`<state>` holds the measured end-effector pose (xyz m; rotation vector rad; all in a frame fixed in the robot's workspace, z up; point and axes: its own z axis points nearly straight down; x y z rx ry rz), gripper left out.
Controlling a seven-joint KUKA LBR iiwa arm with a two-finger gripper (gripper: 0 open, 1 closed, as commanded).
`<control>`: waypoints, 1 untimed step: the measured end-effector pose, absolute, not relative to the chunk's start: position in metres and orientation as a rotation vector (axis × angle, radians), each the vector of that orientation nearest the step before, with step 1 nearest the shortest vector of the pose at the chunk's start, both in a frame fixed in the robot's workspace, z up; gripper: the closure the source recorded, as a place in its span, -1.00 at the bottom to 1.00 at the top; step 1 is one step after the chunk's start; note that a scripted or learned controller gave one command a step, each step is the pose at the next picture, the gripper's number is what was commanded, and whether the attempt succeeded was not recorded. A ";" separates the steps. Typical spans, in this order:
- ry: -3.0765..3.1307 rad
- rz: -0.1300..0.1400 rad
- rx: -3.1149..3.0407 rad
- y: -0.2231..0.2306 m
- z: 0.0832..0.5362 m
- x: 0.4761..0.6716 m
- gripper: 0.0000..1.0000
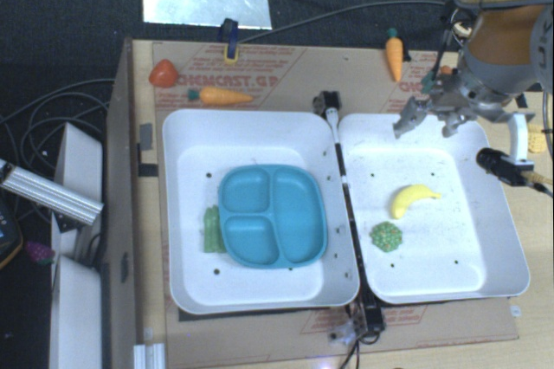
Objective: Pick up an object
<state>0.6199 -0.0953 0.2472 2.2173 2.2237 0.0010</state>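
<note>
Gripper [430, 121] wide open, nothing between fingers — hovering over right bin's [498, 211] far edge; banana [412, 199] well apart.

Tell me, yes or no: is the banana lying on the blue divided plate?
No. The banana lies on the floor of the right bin beside the green ball, while the blue plate sits in the left bin.

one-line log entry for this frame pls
phase: approach | tool: open, empty, over right bin back edge | banana, green ball: in right bin, untouched | blue tray: left bin
</note>
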 end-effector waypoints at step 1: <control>2.223 -0.002 2.220 -0.114 0.183 0.583 -1.00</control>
